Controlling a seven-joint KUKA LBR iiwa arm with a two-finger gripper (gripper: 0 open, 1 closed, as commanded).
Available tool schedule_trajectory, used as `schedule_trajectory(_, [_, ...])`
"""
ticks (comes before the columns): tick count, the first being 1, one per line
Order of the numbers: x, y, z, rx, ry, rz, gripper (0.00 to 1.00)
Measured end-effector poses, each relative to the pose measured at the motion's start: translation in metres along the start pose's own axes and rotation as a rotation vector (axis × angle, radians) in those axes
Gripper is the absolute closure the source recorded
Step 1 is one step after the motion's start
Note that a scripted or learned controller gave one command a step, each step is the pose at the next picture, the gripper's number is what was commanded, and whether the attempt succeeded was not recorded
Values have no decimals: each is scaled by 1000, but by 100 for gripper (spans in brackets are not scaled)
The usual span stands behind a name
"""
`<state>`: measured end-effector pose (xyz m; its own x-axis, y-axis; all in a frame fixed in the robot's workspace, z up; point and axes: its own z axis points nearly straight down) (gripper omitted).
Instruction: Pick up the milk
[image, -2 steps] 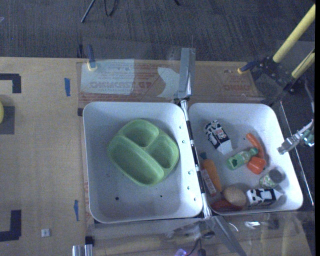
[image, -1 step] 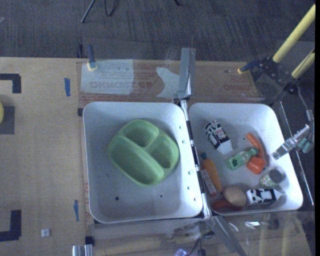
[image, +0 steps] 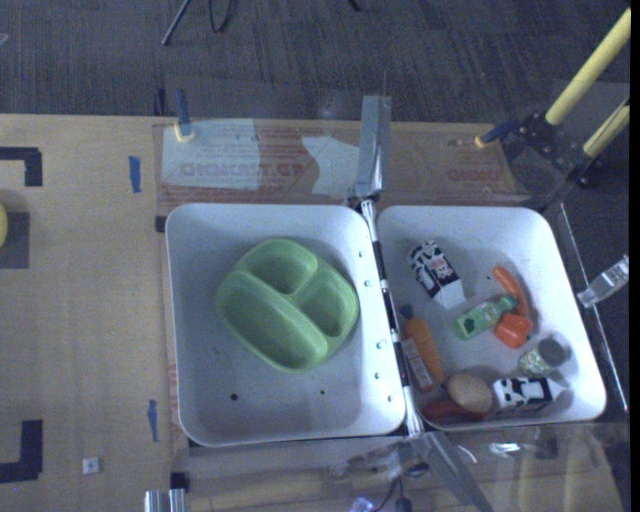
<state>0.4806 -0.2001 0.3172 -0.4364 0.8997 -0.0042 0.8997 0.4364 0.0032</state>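
Observation:
A small white carton with black cow patches, the milk (image: 436, 270), lies in the right bin (image: 560, 262), in its upper left part near the divider between the bins. It points roughly up and down, with its plain white end toward the front. A second cow-patterned pack (image: 523, 392) lies on its side at the right bin's front right corner.
The right bin also holds a green bottle (image: 482, 318), an orange carrot (image: 424, 350), orange pieces (image: 512, 330), a grey can (image: 548, 352) and a tan round item (image: 470, 392). A green divided plate (image: 288, 300) sits in the left bin (image: 200, 380). Yellow poles (image: 592, 68) stand at the top right.

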Motion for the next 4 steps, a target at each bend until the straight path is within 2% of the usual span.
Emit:
schedule_trajectory(1, [-2,-2,59,3,3,162,100])
schedule_trajectory(2, [-20,-11,101,3,3,181,100])
schedule_trajectory(3, [-20,-10,101,3,4,99,100])
schedule_trajectory(4, [-20,-10,81,0,-1,-21,100])
